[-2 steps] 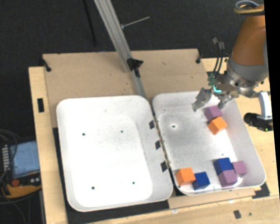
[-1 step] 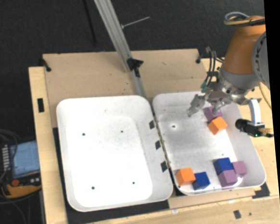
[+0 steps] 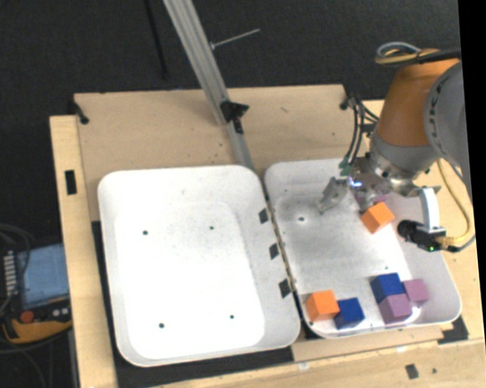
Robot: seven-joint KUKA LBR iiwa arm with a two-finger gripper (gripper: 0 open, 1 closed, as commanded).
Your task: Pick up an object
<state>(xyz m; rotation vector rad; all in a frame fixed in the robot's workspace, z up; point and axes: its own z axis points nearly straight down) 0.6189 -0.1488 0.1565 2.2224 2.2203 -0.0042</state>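
— Pale wood worktop (image 3: 162, 128) on a dark floor, seen from above at a slant; what sits on it?

— Two shallow white bins side by side. The left bin (image 3: 183, 181) and the right bin (image 3: 296, 180) touch along their inner edges. A metal pole (image 3: 203, 62) slants up from behind them.

— Where is the arm?

— The arm (image 3: 412, 109), grey with an orange band, reaches in from the right over the right bin's far part. Its end effector (image 3: 347, 187) hangs low there; I cannot tell how it stands.

— And the things to pick?

— An orange block (image 3: 378, 216) lies just beside the end effector, toward the near side; whether it is gripped I cannot tell. Along the bin's near edge sit a second orange block (image 3: 322, 304) touching a blue block (image 3: 349, 312), then another blue block (image 3: 387, 286), a purple block (image 3: 394, 307) and a pink block (image 3: 416, 291) clustered together.

— Anything beyond the worktop?

— A handheld controller (image 3: 37, 289) with cables, off to the left.
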